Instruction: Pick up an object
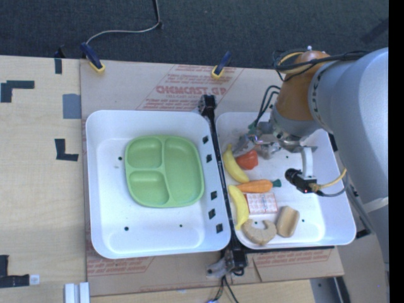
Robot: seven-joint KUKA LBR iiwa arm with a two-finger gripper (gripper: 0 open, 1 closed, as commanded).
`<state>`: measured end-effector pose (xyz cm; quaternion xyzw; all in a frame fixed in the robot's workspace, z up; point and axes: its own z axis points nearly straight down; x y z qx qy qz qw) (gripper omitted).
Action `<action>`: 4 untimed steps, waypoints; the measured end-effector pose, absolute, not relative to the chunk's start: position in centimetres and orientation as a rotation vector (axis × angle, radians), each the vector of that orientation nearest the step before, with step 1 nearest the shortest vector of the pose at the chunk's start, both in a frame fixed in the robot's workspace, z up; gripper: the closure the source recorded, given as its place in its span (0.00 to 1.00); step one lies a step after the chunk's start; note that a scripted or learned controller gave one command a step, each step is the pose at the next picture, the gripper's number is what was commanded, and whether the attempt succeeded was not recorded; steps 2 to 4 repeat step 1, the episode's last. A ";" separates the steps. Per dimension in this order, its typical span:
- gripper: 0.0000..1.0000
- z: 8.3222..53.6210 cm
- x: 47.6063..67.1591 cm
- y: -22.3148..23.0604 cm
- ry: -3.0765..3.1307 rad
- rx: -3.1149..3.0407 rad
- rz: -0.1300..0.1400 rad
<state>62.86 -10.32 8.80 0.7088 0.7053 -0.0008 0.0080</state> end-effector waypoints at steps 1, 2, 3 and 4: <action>1.00 9.6 62.8 -9.8 2.216 2.218 0.000; 1.00 9.6 62.8 -9.8 2.216 2.218 0.000; 1.00 9.6 62.8 -9.8 2.216 2.218 0.000; 1.00 9.6 62.8 -9.8 2.216 2.218 0.000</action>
